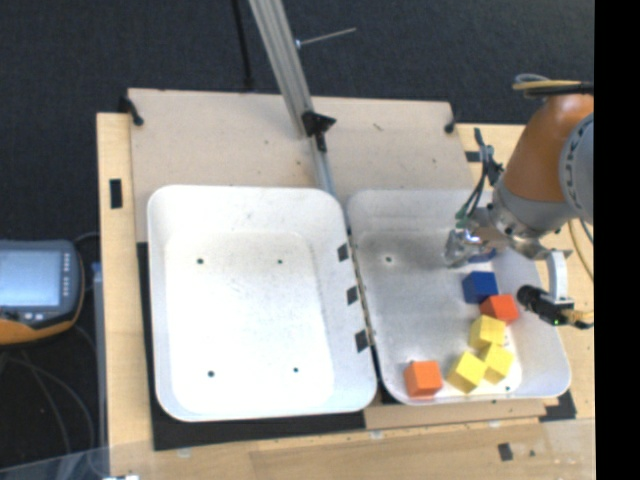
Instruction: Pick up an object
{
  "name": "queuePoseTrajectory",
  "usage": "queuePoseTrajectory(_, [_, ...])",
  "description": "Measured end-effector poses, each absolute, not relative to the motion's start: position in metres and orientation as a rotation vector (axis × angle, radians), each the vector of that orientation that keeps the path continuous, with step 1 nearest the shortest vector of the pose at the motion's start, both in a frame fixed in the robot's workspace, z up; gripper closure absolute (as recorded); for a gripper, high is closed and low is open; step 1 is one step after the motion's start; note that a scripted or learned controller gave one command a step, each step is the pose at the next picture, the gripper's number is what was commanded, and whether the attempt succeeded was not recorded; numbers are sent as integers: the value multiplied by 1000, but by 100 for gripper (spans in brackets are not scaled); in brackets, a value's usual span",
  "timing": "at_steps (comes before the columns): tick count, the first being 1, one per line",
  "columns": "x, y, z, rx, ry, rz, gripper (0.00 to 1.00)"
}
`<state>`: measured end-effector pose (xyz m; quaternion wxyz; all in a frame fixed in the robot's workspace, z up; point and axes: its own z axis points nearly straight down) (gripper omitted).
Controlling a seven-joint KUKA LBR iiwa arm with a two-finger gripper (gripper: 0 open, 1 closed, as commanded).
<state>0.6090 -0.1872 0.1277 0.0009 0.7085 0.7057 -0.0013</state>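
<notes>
Right bin: blue block, red-orange block, three yellow blocks clustered, orange block near the front rim. Left bin: no blocks.

Claw: low over the right bin, just beside the blue block on its far side; whether it is open I cannot tell; nothing visibly held.

Step, by my reckoning: approach, grasp not yet made. Next move calls for centring over the blue block, descending, closing.

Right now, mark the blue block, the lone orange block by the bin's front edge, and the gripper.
blue block (480, 286), camera view, middle of its top face
orange block (423, 377), camera view, centre of its top face
gripper (463, 249), camera view, between its fingertips
</notes>
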Motion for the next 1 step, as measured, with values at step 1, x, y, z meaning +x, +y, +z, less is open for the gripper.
queuePoseTrajectory(1, [602,-209,130,2221,2218,1,100])
